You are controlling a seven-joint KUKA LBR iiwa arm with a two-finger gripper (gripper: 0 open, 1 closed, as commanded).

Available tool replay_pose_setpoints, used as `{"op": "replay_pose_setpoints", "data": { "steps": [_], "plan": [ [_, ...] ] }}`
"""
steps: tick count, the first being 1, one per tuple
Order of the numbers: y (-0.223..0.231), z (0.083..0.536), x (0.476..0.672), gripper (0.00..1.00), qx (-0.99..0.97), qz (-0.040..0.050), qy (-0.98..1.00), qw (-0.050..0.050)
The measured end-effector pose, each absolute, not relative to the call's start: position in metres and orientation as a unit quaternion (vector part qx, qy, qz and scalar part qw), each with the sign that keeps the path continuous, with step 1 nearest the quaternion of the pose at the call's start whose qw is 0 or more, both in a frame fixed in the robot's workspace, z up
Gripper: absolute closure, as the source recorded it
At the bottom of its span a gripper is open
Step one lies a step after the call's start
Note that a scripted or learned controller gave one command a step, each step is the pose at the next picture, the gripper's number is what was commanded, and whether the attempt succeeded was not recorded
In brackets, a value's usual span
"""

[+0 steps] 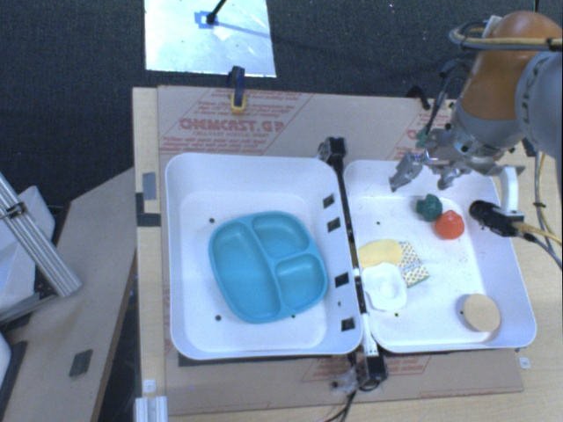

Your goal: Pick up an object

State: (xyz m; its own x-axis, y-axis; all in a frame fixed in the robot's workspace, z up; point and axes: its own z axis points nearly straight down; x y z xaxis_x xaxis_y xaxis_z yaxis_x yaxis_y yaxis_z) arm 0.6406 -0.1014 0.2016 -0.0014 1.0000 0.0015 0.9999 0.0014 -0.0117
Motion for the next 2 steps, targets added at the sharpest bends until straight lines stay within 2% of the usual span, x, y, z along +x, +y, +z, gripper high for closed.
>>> {"op": "replay_pose_setpoints", "data": {
  "steps": [1, 2],
  "plan": [
    [-0.101, 0.210, 0.643, 0.00, -0.706, -0.0005, -0.708, 0.000],
    [-0.108, 0.150, 0.646, 0.00, -0.707, 0.0009, -0.707, 0.001]
  ]
}}
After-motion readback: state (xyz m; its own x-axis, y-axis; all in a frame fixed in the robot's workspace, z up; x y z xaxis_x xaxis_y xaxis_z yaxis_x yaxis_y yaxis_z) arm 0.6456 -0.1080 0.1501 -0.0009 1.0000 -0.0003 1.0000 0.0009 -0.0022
